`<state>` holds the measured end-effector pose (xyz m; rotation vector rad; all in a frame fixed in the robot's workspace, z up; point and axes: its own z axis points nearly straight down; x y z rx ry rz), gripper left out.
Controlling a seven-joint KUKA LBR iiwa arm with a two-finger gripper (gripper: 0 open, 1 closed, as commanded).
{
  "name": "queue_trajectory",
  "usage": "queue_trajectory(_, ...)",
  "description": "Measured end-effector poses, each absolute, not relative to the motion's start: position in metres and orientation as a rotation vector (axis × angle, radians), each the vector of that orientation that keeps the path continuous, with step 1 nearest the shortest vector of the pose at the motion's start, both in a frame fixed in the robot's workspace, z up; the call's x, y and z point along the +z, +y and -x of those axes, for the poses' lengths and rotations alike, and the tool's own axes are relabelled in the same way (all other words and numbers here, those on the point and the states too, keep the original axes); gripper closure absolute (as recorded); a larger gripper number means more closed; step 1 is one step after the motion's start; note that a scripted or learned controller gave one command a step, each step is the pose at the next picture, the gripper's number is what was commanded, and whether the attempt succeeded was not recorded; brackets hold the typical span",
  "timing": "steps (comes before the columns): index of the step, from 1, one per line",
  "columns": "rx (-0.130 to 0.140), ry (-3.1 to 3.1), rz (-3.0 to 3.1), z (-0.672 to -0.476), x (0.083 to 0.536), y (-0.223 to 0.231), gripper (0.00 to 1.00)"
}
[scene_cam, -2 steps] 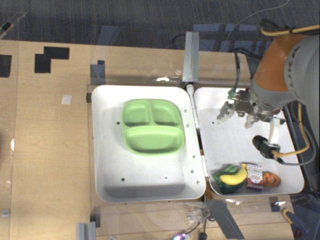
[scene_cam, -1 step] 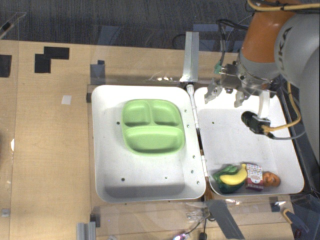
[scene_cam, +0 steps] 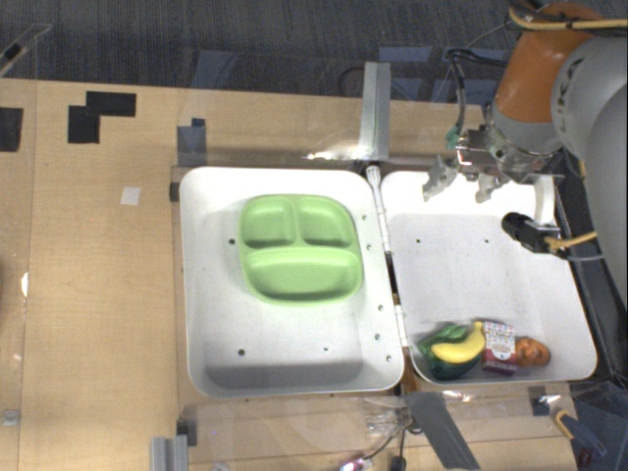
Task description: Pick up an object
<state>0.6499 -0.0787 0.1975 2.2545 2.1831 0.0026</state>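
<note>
My gripper (scene_cam: 458,187) hangs over the far edge of the right bin (scene_cam: 491,263), its two fingers spread apart with nothing between them. A small pile of objects lies in that bin's near corner, well below the gripper: a yellow banana (scene_cam: 461,347) on a green item (scene_cam: 446,333), a packet with a white and red label (scene_cam: 499,342), and an orange-brown toy (scene_cam: 533,351). The left bin (scene_cam: 211,292) holds a green divided plate (scene_cam: 298,246).
A metal divider rail (scene_cam: 386,263) runs between the two bins, with an upright metal post (scene_cam: 376,111) behind it. Cables and a black connector (scene_cam: 525,230) hang by the arm at the right bin's right side. Wooden bench surface lies to the left.
</note>
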Motion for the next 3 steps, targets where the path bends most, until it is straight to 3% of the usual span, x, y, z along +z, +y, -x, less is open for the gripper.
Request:
queue_trajectory(1, 0.004, 2.37, -2.056, -0.582, 0.192, -0.11, 0.0)
queue_trajectory(2, 0.002, 1.752, -2.606, -0.62, 0.119, -0.109, 0.0)
queue_trajectory(3, 0.003, 0.938, -2.997, -0.581, 0.186, -0.138, 0.0)
